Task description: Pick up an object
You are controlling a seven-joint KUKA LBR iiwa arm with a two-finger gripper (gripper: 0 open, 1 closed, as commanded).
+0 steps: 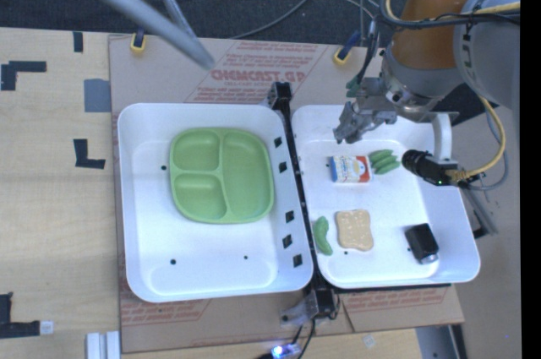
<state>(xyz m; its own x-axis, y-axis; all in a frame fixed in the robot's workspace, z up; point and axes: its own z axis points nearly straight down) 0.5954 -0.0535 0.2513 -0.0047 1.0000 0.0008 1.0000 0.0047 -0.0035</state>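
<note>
A: Where is the arm sitting right now?

B: The grey two-finger gripper is hovering over the right-hand shallow white bin, toward its 11 o'clock corner. Nothing is lying between the fingers, and whether they are spread or closed I cannot tell at this angle.

A: And what is it going for?

B: Judging by closeness, the small white, red and blue carton, lying flat just below the gripper, toward 6 o'clock from it. A green pea-pod-shaped toy is sitting just beside the carton at its 3 o'clock, possibly touching.

A: Anything else in that bin?

B: A tan slice of toy bread, a second green pod at the bread's 9 o'clock, and a small black block near 5 o'clock. The left white bin is holding a light green divided plastic plate.

A: So how should it be descending?

B: I would be centring over the carton, aligning the fingers across its narrow sides, and keeping clear of the neighbouring pod, so that only one thing is being pinched.
</note>
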